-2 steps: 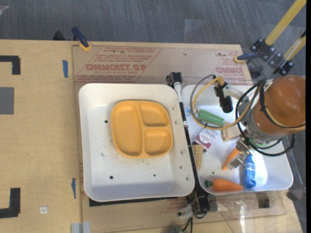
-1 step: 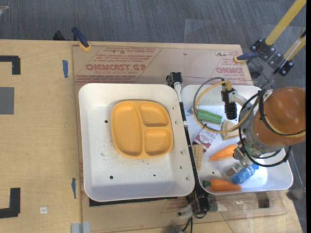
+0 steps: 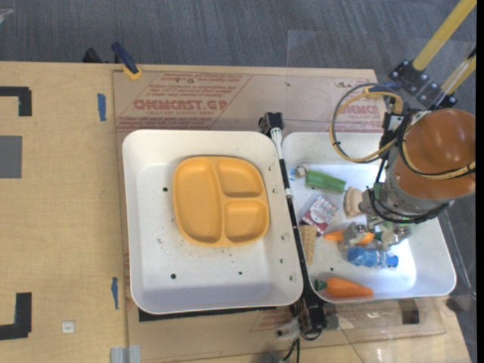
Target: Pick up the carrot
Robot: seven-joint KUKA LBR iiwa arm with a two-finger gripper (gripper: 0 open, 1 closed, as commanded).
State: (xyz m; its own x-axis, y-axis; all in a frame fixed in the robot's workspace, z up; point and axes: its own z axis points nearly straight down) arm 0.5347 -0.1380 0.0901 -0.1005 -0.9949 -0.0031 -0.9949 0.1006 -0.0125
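The camera view is showing the arm reaching into the right bin, with the gripper hanging low over a clutter of small items near the bin's middle. The carrot is lying on its side at about six o'clock in that bin, close to the front wall, leaf end pointing toward nine o'clock and tip toward three. It is sitting near but apart from the gripper, off toward seven o'clock from it.

The main risk appears to be a wrong grab: the gripper is hovering right over a blue plastic item and a small orange piece, either of which could be taken instead of the carrot. The carrot's tapered, rounded body is also likely to roll or squirt out under a pinch, and its nearness to the front wall is leaving little room for a finger on that side.

Whether the gripper is spread or closed cannot be told, as the wrist and cables are covering it; nothing is visibly held. The left bin is carrying a yellow divided plate on the surface
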